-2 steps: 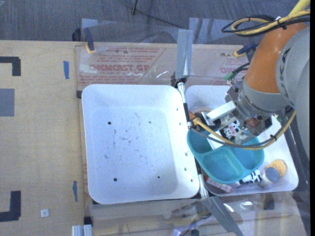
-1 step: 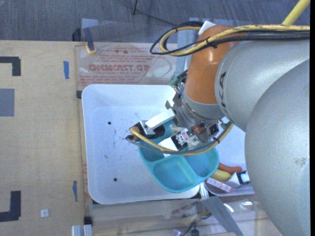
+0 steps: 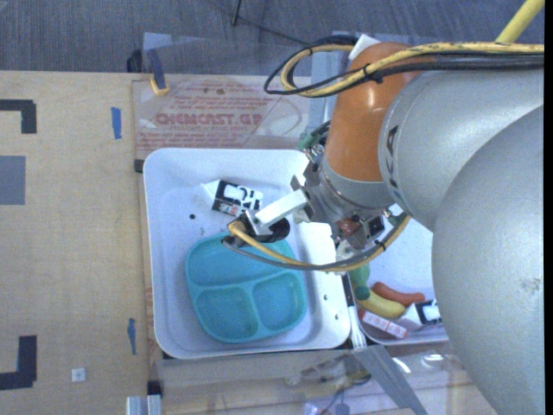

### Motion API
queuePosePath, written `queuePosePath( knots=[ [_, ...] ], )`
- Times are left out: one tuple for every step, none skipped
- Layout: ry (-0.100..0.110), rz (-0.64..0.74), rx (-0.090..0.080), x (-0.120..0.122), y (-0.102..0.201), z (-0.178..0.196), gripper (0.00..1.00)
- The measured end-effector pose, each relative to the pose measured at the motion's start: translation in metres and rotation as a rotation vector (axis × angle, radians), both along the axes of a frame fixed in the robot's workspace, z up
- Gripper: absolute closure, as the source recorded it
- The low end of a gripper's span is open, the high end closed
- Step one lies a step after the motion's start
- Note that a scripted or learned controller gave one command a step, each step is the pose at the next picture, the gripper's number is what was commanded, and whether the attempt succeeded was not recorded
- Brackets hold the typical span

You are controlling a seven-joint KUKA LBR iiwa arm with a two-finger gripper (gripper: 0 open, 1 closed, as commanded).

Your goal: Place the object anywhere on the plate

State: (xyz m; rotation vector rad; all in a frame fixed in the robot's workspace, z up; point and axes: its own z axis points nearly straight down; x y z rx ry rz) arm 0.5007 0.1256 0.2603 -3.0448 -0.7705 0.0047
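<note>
A teal divided plate lies in the lower part of the left white bin. Above its top edge, near the bin's back, rests a small black-and-white object. My gripper hangs low over the right side of the left bin, just above the plate's upper right corner. The large grey and orange wrist covers most of it, and I see nothing held in it.
At the lower right, the right bin holds a yellow banana, a red-orange sausage-shaped toy, a green item and a flat packet. The arm hides the rest of that bin. Wooden bench surface lies to the left.
</note>
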Motion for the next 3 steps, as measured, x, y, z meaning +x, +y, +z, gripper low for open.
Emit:
queuePosePath(
  knots=[
    [0.001,0.001,0.000,0.000,0.000,0.009,1.00],
    [-0.001,0.105,-0.001,-0.009,0.000,0.060,1.00],
    [-0.002,0.185,-0.001,-0.021,0.006,0.095,1.00]
  ],
)
